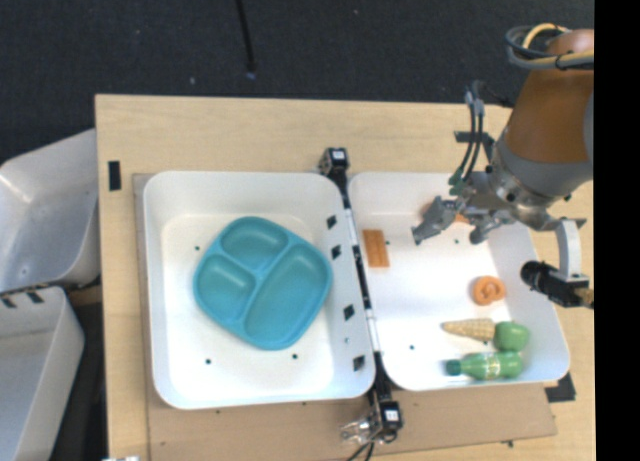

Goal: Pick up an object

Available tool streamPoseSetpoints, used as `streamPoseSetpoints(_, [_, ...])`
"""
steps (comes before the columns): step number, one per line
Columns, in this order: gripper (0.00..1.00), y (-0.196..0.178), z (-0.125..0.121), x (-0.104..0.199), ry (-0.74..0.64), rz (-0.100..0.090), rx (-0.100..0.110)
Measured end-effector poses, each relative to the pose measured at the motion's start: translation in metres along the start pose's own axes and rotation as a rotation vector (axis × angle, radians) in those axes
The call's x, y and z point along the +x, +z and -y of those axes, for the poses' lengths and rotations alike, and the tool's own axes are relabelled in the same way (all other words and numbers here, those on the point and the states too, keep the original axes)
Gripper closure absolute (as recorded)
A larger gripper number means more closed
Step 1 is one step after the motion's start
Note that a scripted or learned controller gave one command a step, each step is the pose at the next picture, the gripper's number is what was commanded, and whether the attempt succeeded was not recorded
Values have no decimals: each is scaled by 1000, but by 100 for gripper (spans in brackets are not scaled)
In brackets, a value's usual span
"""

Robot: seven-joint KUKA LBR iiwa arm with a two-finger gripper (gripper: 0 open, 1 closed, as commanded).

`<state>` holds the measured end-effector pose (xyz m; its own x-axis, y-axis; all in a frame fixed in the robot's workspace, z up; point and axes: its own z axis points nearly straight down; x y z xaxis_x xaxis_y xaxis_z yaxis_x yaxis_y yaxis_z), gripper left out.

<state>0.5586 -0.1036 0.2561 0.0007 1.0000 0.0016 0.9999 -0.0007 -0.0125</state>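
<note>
Above the right white bin (440, 289) on the wooden desk (120, 139), the gripper (455, 227) hangs with fingers spread open and holding nothing, over a flat orange block (376, 248), round orange piece (488, 290), ridged cone (470, 328) and green bottle (488, 365).

We see the grey KUKA arm with its orange band (545, 99) reaching in from the right side of the camera view, its wrist pointed down and to the left. Below the band sits a grey wrist housing with thin cables looping beside it. The two-finger gripper (455, 224) hangs at its end, dark fingers (432, 221) spread apart with nothing between them.
</note>
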Motion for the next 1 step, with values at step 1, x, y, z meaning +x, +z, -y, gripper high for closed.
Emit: streamPoseSetpoints(1, [0,-7,-2,0,-3,2,-14])
